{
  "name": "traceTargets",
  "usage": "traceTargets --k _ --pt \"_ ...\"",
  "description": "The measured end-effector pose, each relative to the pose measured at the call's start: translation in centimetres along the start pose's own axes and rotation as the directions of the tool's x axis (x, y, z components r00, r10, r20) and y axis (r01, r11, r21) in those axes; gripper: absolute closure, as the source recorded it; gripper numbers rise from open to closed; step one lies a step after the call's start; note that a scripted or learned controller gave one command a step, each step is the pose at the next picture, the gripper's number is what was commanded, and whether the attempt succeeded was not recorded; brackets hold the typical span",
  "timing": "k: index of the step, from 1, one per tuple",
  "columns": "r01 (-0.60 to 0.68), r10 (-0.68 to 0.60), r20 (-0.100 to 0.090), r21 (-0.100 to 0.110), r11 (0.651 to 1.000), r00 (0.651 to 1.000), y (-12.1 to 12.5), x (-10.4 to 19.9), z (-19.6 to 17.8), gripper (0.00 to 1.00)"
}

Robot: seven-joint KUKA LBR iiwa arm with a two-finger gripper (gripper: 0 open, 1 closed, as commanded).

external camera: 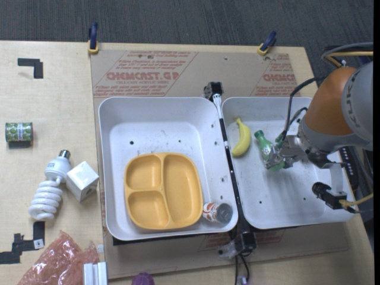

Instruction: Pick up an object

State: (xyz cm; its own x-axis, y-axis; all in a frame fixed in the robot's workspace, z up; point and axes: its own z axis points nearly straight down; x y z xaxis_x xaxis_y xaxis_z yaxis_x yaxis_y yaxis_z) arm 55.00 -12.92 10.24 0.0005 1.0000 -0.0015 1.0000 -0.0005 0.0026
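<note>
a robotics lab: clamped bench, two white bins, tape markers.

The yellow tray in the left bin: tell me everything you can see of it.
The yellow tray is a rounded-corner plate, plastic by its look, with three compartments: two smaller ones on the left and one long one on the right, all bare. It lies flat on the floor of the left bin, toward the near side. A small can lies on its side by its lower right corner, seemingly touching it.
</note>
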Motion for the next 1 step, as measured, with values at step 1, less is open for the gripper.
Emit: traceTargets --k 1 --pt "0.001 -0.001 -0.001 0.002 1.000 1.000 -1.57 6.83 -9.00 1.00"
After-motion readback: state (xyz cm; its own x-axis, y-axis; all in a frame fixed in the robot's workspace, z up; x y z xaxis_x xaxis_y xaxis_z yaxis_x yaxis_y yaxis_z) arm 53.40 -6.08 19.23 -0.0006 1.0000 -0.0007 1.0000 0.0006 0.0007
